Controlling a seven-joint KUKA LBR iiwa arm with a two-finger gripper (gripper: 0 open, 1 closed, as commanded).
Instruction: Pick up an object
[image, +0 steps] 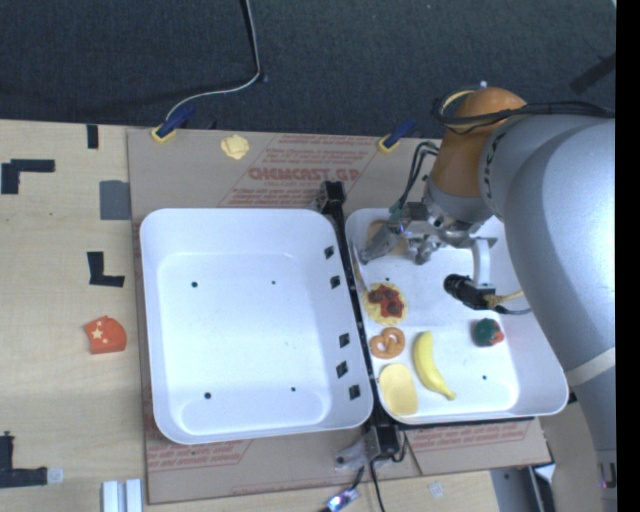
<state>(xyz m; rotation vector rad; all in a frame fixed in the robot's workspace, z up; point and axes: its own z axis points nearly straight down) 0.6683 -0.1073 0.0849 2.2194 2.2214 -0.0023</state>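
My gripper (405, 240) hangs low over the far left corner of the right bin (520, 395), under the orange-banded wrist. A small tan-grey thing (378, 241) lies right beside it against the bin's left wall; I cannot tell whether it is touched. Nearer the front lie a red and yellow pizza-like piece (386, 299), a brown pretzel (387, 343), a banana (432, 365), a pale yellow flat piece (397, 389) and a small green and red thing (488, 333).
The left bin (165, 300) stands beside the right one, with a black-clipped divider between them. On the cardboard behind lies a small yellow lump (235, 147). A red block (106, 335) sits on the bench at the left.
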